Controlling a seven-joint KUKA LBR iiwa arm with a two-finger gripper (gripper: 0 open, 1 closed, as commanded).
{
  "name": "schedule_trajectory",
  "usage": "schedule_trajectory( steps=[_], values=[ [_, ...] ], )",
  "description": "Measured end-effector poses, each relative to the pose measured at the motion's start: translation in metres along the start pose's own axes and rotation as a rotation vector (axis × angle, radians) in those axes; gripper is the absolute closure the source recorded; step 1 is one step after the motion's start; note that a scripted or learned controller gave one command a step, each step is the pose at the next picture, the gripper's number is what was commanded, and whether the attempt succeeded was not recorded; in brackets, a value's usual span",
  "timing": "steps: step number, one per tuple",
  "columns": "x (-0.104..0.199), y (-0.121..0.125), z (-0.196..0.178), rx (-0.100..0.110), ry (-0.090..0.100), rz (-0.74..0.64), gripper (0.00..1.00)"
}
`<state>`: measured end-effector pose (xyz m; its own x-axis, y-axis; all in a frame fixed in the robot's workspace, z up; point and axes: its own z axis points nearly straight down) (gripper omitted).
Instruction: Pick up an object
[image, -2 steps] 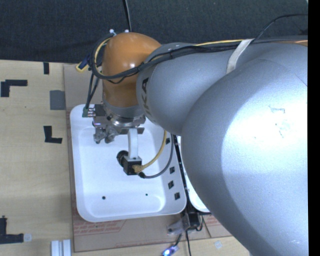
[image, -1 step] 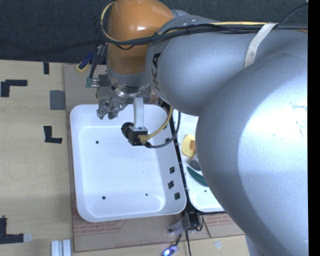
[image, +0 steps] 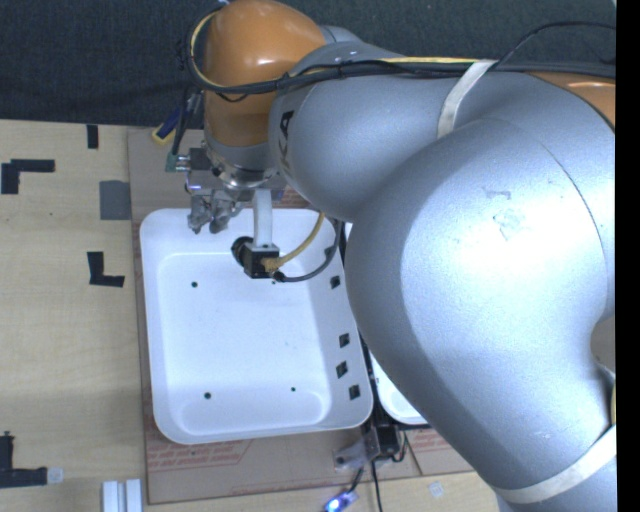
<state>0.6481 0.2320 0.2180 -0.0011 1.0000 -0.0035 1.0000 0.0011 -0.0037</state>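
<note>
My gripper (image: 212, 216) hangs over the far rim of the left white bin (image: 160, 330), near its back left corner. It points down from the orange wrist band (image: 250, 70). A small black unit with a yellow cable (image: 256, 257) hangs from the wrist just right of the gripper, over the bin's floor. The bin floor that I can see is bare white with a few small dark dots.
The big grey arm (image: 480, 260) covers the right half of the view and most of the right bin (image: 393, 400). Black tape marks (image: 100, 270) lie on the wooden bench left of the bin. Cables (image: 375, 450) hang by the front edge.
</note>
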Motion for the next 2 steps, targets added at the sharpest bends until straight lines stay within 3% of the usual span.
schedule_trajectory(
  steps=[1, 2],
  values=[
    [0.001, 0.020, 0.017, -0.002, 0.001, -0.001, 1.00],
    [0.002, -0.010, -0.087, -0.012, 0.008, -0.003, 1.00]
  ],
)
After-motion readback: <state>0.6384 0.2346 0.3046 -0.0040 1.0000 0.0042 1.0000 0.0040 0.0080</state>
